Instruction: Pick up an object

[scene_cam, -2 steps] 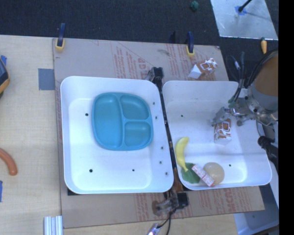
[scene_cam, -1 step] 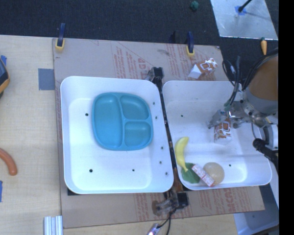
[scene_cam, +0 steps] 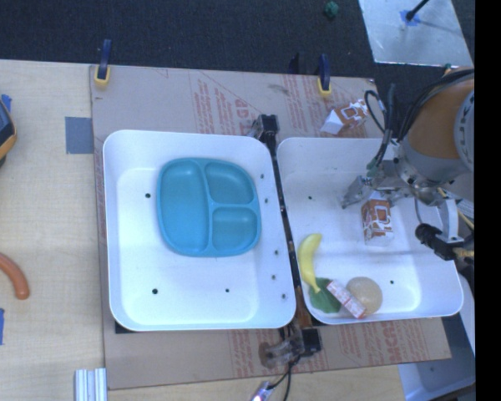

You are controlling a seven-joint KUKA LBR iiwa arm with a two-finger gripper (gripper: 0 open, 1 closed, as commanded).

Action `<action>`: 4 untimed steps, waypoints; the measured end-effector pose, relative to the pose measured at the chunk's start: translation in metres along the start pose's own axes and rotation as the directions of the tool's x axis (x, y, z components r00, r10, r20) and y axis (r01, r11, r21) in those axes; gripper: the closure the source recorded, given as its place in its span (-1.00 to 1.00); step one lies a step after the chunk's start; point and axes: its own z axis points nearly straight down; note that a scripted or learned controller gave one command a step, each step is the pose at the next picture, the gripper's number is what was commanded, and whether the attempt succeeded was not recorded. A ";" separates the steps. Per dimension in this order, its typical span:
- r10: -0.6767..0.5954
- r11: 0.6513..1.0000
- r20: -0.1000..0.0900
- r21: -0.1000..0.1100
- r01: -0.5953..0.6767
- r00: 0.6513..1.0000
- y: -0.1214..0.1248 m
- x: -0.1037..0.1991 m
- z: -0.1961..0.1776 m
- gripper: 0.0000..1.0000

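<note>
Grey arm, orange band, black cables.

A robotics lab: two white bins sit on cardboard clamped to a wooden worktop, with cables trailing and dark carpet beyond.

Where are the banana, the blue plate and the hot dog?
banana (scene_cam: 308, 257): camera view, middle of its yellow curve, right bin.
blue plate (scene_cam: 184, 207): camera view, its large left compartment, left bin.
hot dog (scene_cam: 10, 275): camera view, middle of its length, on the bench left of the bins.
</note>
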 end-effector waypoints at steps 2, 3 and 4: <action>0.001 1.000 -0.001 0.002 -0.001 1.000 -0.027 0.000 0.001 -1.00; 0.003 1.000 -0.002 0.000 -0.003 1.000 0.028 0.016 0.000 -1.00; 0.004 1.000 -0.002 0.001 -0.004 1.000 -0.008 -0.021 -0.024 -1.00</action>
